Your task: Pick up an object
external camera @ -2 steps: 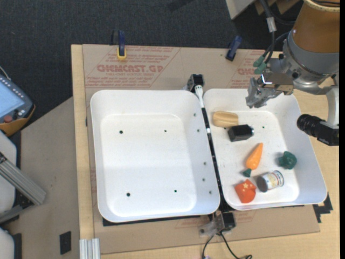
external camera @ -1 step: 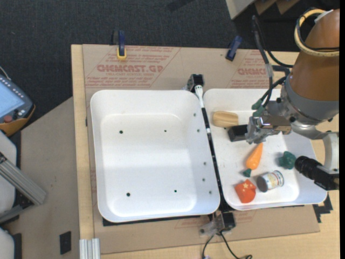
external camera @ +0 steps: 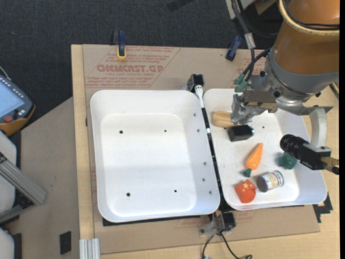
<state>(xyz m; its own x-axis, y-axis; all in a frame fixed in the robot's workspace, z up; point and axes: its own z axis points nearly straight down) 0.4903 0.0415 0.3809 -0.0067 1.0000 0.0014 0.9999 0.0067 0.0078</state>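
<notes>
progress: nothing lifted yet, the pick is all still to do | gripper (external camera: 241, 114): low over the right bin (external camera: 318, 193), finger state cannot be told | nearest things: black block (external camera: 240, 133) just below it, wooden piece (external camera: 220, 118) beside | carrot (external camera: 254, 155) below the block

Robotics lab bench setup. Two shallow white bins (external camera: 108, 144) sit side by side on a brown cardboard sheet (external camera: 135, 63) printed "CHEMCAST", held down by blue clamps (external camera: 121, 43), with dark carpet floor (external camera: 48, 15) around. A grey-and-orange robot arm (external camera: 307, 36) with loose cables (external camera: 240, 15) hangs over the right bin (external camera: 312, 190).
</notes>
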